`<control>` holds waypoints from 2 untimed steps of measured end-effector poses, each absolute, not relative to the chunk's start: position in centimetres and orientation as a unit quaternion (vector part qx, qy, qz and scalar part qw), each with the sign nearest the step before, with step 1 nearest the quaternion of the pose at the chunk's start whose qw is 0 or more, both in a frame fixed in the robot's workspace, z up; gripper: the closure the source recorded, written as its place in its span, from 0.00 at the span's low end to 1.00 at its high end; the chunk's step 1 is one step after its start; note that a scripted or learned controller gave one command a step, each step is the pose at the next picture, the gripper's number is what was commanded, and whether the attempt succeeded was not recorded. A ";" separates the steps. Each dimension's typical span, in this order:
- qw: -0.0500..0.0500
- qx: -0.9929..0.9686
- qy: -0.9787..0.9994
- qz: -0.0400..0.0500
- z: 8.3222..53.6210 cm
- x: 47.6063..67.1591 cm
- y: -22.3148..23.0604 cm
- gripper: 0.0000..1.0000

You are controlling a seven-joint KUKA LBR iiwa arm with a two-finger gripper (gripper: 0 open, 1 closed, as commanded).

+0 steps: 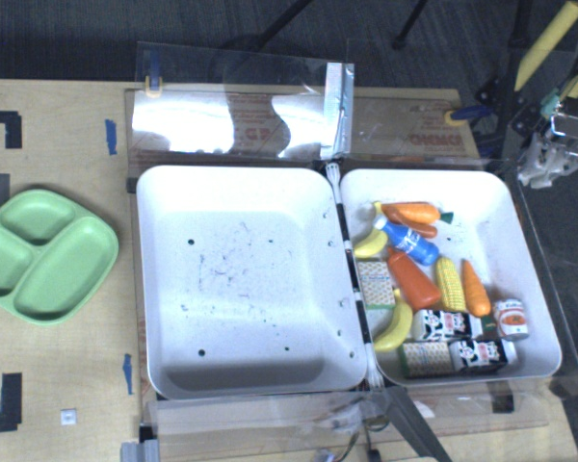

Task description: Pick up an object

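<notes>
The right bin (520, 229) holds a pile of toy food along its left and front sides. An orange carrot (411, 214) lies at the back, with a blue bottle (411, 243) just in front of it and a yellow banana (371, 246) against the left wall. An orange-red bottle (414, 279), a corn cob (450, 282) and a second carrot (476, 290) lie side by side in the middle. Nearer the front are another banana (395, 327), a cow-patterned carton (445, 324), a small can (512, 319) and a long cow-patterned box (462, 356).
The left bin (241, 268) is white with faint pen marks on its floor. A green divided plate (43, 255) sits on the wooden bench at far left. A clear plastic panel (241, 114) stands behind the bins. Stands and cables (549, 152) crowd the upper right.
</notes>
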State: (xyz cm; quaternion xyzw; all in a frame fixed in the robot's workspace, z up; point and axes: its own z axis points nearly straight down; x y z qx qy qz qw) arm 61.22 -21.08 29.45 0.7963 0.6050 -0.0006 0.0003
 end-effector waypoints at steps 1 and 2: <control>0.000 0.796 0.605 -0.001 29.4 61.2 -21.0 0.00; -0.001 0.698 0.716 0.000 19.2 59.9 -17.2 0.00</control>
